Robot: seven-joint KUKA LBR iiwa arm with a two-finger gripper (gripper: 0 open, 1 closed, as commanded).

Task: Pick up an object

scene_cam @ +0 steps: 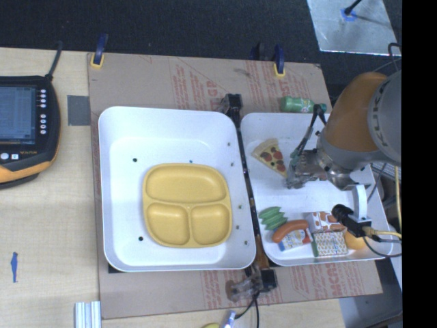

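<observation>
hand (298, 178) low over right bin (254, 130), just beside pizza slice (271, 157); finger state cannot be determined. green item (272, 216), sausage (290, 229) and small cartons (328, 236) lie at the bin's near edge. left bin (116, 125) holds yellow divided tray (186, 205). worktop (41, 210) carries pendant (24, 130).

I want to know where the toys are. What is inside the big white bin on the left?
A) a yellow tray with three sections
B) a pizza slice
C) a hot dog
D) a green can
A. The yellow tray lies in the left bin, while the pizza slice and hot dog lie in the right bin.
</observation>
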